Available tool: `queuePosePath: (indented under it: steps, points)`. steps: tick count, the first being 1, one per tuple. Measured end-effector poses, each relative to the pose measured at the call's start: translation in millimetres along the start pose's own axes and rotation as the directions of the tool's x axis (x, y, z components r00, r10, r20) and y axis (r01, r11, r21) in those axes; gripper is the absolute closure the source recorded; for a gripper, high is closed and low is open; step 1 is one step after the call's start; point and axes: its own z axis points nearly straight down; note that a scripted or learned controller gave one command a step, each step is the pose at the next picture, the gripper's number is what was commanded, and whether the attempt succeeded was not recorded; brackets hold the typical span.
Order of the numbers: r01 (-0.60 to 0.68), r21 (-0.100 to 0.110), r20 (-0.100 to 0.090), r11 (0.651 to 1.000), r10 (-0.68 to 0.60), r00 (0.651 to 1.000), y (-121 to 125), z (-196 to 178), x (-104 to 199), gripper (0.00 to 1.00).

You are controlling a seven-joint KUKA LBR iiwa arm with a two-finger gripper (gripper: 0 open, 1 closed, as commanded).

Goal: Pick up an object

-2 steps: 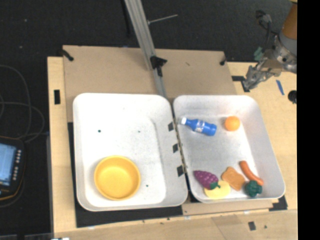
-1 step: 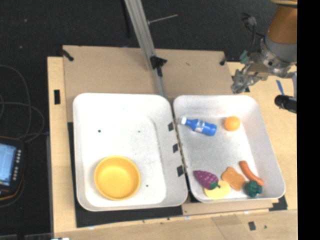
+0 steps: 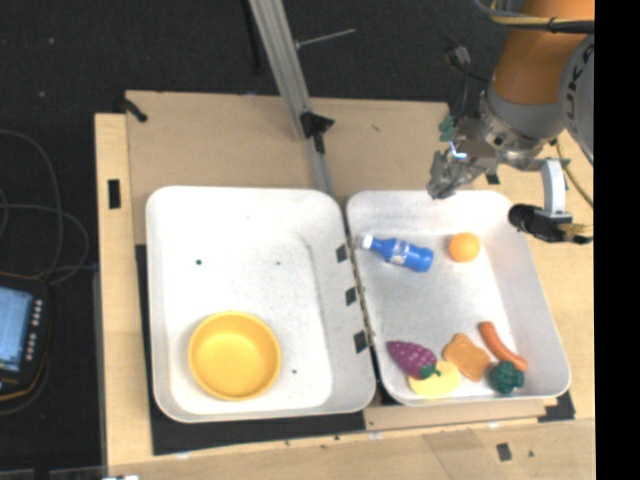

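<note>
1. tool (image 3: 447,180) hangs over the far rim of the right bin (image 3: 520,258), near its 12 o'clock edge. can't tell whether it's wide or narrow from this slant; nothing visibly held.
2. nearest candidates: orange ball (image 3: 463,247) lies toward 5 o'clock from the tool, blue bottle (image 3: 398,253) toward 7 o'clock. both near, ball a bit closer.
3. bottle lies on its side, long axis roughly 10-to-4 o'clock, white cap at the 10 end. a grasp across the short axis looks like the cleaner option, my judgement.
4. ball and bottle sit apart from each other, with bare bin floor around both, so there's room to come straight down.
5. rest of the right bin's stuff is bunched at the 6 o'clock corner: purple piece (image 3: 410,355), yellow piece (image 3: 434,381), toast-like piece (image 3: 467,355), carrot (image 3: 499,343), green piece (image 3: 506,376), touching or just beside each other. crowded, worse pick.
6. left bin (image 3: 240,248) carries a yellow bowl (image 3: 234,354) at its 7 o'clock, well apart from the tool.
7. both bins sit flat on the table (image 3: 220,138).
</note>
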Motion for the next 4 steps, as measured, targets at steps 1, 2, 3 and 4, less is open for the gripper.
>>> queuePosePath:
  steps: [1, 2, 3, 4]
  points:
    - [0.001, -0.001, -0.001, 1.0, -0.001, 1.0, -6.0, -2.5, 45.6, 1.0]
    - [0.001, 0.0, -0.001, 1.0, -0.001, 1.0, -20.2, -2.2, 87.3, 1.0]
    - [0.002, 0.0, -0.002, 1.0, -0.002, 1.0, -36.3, -4.5, 139.3, 1.0]
    - [0.0, 0.001, 0.0, 1.0, 0.0, 1.0, -44.4, 14.5, 181.9, 1.0]
